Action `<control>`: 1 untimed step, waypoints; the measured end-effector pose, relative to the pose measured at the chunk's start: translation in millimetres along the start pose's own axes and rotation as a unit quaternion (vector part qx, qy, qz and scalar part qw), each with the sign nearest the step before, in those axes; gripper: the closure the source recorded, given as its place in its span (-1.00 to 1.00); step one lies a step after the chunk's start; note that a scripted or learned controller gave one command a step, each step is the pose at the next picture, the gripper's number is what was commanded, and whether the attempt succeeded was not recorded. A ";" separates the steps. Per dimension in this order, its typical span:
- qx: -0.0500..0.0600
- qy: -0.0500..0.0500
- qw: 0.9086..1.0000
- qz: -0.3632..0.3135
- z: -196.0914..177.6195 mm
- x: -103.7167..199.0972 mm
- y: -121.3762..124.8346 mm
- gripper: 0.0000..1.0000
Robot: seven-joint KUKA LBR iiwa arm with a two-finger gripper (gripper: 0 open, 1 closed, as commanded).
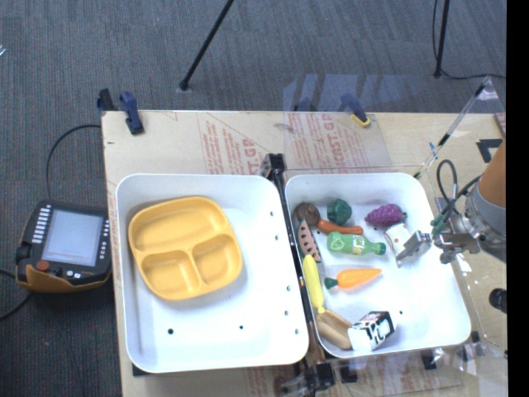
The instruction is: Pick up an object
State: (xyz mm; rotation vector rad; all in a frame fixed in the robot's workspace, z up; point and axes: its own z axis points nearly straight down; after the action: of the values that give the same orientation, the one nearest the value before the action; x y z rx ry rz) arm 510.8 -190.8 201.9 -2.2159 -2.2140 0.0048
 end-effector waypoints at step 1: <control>-0.001 -0.001 1.000 0.001 118.6 64.5 -22.5 -1.00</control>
State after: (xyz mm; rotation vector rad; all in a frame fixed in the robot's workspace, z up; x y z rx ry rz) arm 487.3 -125.8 83.8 -2.2189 -2.2134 0.0048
